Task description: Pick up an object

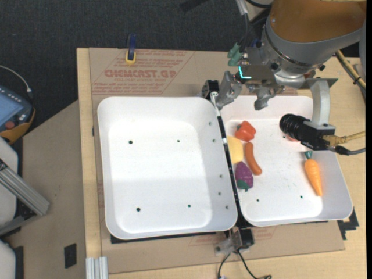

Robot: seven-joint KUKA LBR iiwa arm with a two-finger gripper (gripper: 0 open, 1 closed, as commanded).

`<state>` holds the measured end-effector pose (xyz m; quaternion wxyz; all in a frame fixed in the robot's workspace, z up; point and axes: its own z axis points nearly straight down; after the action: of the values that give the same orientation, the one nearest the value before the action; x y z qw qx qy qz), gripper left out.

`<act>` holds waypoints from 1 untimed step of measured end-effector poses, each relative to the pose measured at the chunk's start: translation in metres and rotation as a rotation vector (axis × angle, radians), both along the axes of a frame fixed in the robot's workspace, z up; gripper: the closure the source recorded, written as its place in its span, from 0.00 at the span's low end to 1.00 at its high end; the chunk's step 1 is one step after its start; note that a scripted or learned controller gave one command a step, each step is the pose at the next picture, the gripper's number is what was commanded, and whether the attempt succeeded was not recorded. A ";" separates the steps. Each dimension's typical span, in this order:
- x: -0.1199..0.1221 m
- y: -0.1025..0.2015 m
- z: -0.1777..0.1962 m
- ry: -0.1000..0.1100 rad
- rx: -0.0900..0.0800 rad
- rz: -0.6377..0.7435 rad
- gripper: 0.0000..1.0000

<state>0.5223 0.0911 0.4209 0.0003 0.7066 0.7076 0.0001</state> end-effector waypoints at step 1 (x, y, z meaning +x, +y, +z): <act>0.001 0.000 0.011 -0.004 0.000 0.001 1.00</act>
<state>0.5229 0.0916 0.4318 0.0018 0.7063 0.7079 0.0015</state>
